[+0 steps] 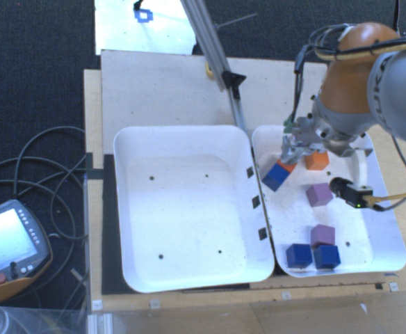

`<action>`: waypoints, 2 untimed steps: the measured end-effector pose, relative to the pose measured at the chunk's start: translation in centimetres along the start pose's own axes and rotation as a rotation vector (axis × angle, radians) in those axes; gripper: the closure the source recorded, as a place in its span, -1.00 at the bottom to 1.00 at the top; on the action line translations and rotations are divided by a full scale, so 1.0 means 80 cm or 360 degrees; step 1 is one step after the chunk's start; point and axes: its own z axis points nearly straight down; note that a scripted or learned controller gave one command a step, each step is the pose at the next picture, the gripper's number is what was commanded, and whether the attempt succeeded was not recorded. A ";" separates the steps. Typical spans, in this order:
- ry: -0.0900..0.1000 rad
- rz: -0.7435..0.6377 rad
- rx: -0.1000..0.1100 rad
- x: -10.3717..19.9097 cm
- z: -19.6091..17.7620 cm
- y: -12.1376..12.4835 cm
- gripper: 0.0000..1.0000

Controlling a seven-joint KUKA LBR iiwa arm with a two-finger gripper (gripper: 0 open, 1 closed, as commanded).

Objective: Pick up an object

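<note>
**Gripper over the right bin, a blue block tilted beneath it**

Dark carpet surrounds a pale wooden bench [161,89], and at the far left a handheld control pendant [10,245] lies on the floor with its cables looping toward the bench. No writing on it can be read, and no labels show on anything else.

Next comes the left bin [189,211], with a bare white floor. A metal rod [206,33] slants down from the top toward the seam where the two bins meet.

Across that seam, in the right bin [387,256], a blue block [275,177] sits tilted just under the gripper [293,152], with an orange piece touching its upper edge. It seems lifted off the floor, likely because the fingers have it, but I cannot tell whether they are spread or pinching it.

An orange block [317,160] rests just beside the gripper. A purple block [319,195] lies below it. Near the front wall, two blue blocks [313,256] sit side by side, with another purple block [322,234] touching them from behind. They look scattered rather than arranged, so any could serve as a target.

The arm [370,68] reaches in from the right, wrist bent down over the bin.
</note>
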 end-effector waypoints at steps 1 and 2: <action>0.0001 -0.0002 0.0000 0.072 0.005 0.003 1.00; 0.0001 -0.0001 -0.0002 0.131 0.008 0.013 1.00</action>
